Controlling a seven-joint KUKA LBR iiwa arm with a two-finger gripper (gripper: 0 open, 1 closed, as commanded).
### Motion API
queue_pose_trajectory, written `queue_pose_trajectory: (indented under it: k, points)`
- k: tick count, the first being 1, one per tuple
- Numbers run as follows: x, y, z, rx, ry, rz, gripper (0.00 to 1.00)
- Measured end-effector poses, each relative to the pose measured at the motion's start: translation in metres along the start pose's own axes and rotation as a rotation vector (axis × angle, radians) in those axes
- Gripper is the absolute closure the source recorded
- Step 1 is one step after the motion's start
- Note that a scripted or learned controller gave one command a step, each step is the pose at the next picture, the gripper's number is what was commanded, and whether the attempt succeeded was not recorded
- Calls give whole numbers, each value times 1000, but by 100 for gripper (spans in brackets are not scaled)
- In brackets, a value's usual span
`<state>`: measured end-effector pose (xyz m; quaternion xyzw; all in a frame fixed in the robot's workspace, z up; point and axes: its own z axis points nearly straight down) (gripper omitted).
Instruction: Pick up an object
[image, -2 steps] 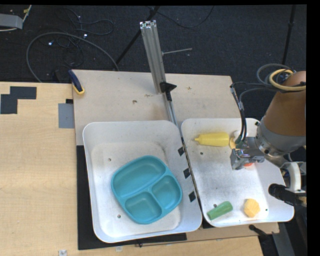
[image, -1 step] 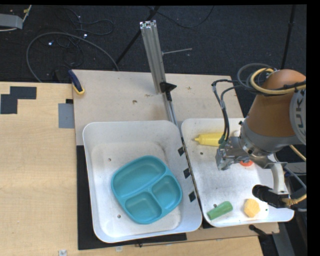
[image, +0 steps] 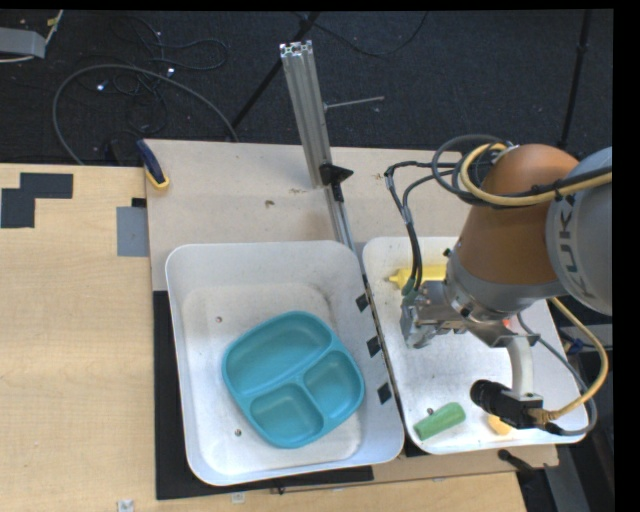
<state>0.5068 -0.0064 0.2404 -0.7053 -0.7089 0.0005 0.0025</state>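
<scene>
- My arm (image: 520, 225) reaches in from the right and hangs over the right bin (image: 455, 375), with its orange band bulking above the wrist.
- My pincer (image: 420, 325) is low over the upper left part of that bin, near the wall it shares with the left bin.
- From above, my own wrist hides the tips, so I cannot tell how far apart they stand or whether anything is between them.
- A yellow thing (image: 418, 275) pokes out from under my wrist, just beside the pincer on its far side; most of it is covered.
- A green block (image: 439, 421) lies near the front edge of the right bin, apart from my pincer.
- The left bin (image: 200, 290) bears a blue divided plate (image: 292, 378) with three compartments, lying flat.
</scene>
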Motion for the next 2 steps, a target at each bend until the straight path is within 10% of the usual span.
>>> queue_pose_trajectory:
  k: [2]
  points:
    - [111,-6,-4,-1,-1,-1,100]
